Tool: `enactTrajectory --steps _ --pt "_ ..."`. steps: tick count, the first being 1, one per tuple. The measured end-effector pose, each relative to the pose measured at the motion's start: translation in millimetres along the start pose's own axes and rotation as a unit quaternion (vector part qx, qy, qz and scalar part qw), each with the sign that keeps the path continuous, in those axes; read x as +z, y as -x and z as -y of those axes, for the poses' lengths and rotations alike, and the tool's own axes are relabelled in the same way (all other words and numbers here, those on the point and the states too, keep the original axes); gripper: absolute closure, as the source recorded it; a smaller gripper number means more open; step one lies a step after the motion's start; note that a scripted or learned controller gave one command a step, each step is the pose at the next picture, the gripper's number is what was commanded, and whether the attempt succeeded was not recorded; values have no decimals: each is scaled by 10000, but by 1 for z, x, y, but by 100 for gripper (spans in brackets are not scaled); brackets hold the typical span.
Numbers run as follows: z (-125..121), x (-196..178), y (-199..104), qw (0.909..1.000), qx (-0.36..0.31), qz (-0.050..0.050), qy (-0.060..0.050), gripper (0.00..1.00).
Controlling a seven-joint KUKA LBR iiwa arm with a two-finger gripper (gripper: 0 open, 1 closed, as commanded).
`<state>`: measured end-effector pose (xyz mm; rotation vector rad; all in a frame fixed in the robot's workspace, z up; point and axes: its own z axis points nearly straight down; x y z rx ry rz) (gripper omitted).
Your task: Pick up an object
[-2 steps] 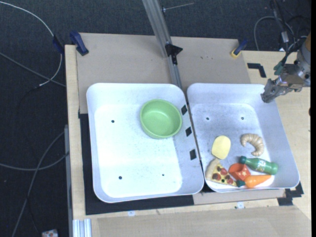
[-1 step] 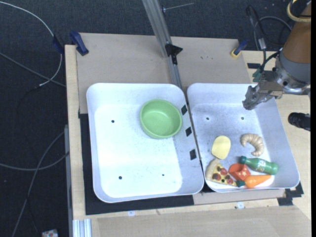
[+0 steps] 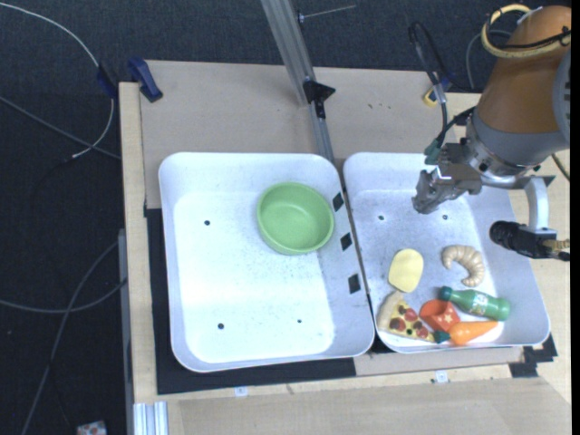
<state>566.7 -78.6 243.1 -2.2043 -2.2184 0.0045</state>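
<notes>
1. From my remote station, I start at the left of the frame: a blue clamp (image 3: 143,78) sits at the upper left corner of the tan bench top (image 3: 217,107), and thin cables trail over the dark floor beyond it.
2. The left shallow white plastic bin (image 3: 208,270) fills the centre-left of the frame. It contains a round light-green plastic bowl (image 3: 294,217), upright, lying in the bin's upper right part.
3. A grey metal pole (image 3: 292,34) runs from the top centre of the frame down to the gap between the two bins.
4. The right shallow white plastic bin (image 3: 385,184) lies centre-right, its edge against the left bin.
5. I note the candidate items gathered in this bin's lower half: a pale yellow rounded toy piece (image 3: 406,269); below it a toy pizza slice (image 3: 404,321); a red toy vegetable (image 3: 439,314); an orange toy carrot (image 3: 473,332); a green toy bottle (image 3: 476,304) lying on its side; and a tan toy croissant (image 3: 464,262) above the bottle.
6. The two-finger gripper (image 3: 433,196) hangs over the upper part of the right bin, well apart from the toys. I see nothing between its fingers; whether they are wide or narrow I cannot tell.
7. The grey arm with the orange band (image 3: 530,57) occupies the upper right of the frame.
</notes>
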Motion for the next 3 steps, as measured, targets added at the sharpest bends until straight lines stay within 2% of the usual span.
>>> enactTrajectory --steps 2,3 --pt "25 10 -101 10000 5 6 -17 100" --pt "29 2 -150 10000 -2 15 33 100"
